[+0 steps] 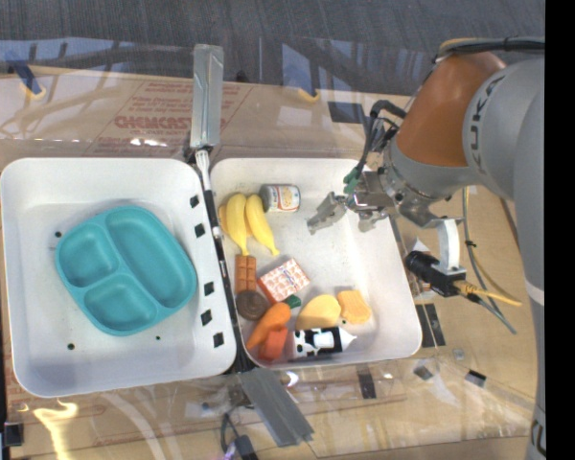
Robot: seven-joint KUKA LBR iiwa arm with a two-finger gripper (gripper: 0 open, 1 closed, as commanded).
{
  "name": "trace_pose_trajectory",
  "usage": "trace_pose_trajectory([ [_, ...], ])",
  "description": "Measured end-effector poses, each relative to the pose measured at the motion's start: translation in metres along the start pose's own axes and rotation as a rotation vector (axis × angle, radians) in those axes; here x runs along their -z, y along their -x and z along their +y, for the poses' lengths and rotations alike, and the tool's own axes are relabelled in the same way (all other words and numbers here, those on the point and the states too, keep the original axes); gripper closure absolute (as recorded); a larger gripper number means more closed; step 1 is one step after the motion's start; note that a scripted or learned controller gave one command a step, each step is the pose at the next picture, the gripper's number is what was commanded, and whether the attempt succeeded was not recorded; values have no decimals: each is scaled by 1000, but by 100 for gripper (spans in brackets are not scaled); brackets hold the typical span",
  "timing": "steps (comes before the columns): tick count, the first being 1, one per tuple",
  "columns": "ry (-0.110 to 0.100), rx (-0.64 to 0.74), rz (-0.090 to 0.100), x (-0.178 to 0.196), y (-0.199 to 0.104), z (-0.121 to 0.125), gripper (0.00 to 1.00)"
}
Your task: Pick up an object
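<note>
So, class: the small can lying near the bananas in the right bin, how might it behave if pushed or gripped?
The can lies on its side, so it would probably roll when nudged. Its curved, seemingly smooth wall may slip from the pincer. The bananas alongside might stop it.

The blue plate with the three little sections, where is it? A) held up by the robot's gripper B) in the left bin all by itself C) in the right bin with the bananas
B: the blue plate lies flat in the left bin, while the bananas sit in the right bin.
</note>
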State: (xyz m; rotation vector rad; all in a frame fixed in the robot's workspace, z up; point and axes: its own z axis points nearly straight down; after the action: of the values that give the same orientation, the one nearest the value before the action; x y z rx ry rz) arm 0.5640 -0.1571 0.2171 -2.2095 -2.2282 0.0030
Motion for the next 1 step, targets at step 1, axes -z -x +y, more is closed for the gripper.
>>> trace_pose_trajectory([
  [1,-9,-31,2,-84,-65,49,0],
])
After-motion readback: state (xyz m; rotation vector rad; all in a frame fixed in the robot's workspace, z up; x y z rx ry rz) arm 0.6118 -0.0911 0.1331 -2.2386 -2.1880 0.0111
